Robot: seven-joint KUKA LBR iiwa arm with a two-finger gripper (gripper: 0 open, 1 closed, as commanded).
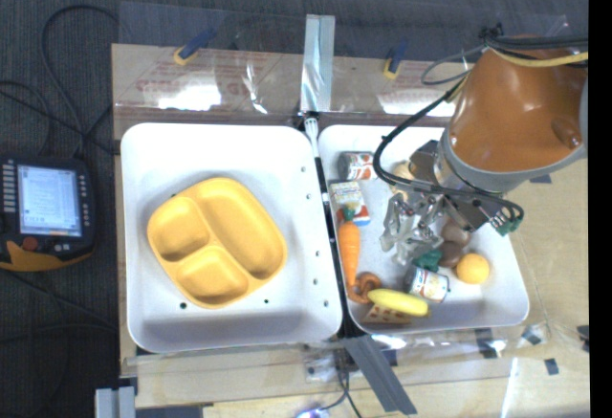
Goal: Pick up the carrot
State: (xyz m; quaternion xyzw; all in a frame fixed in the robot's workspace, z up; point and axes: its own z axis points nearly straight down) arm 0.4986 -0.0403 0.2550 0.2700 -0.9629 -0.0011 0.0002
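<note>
The claw [413,227] is poised spread and empty just right of the carrot [350,252], so a leftward shift and descent is needed.

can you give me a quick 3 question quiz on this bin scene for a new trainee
1. True or false: the yellow divided tray lies in the left bin.
2. The carrot lies: A) along the right bin's left wall, B) on the tray, C) outside both bins?
3. Which fruit lies at the near edge of the right bin, below the gripper?

Key: 1 true; 2 A; 3 the banana.
</note>
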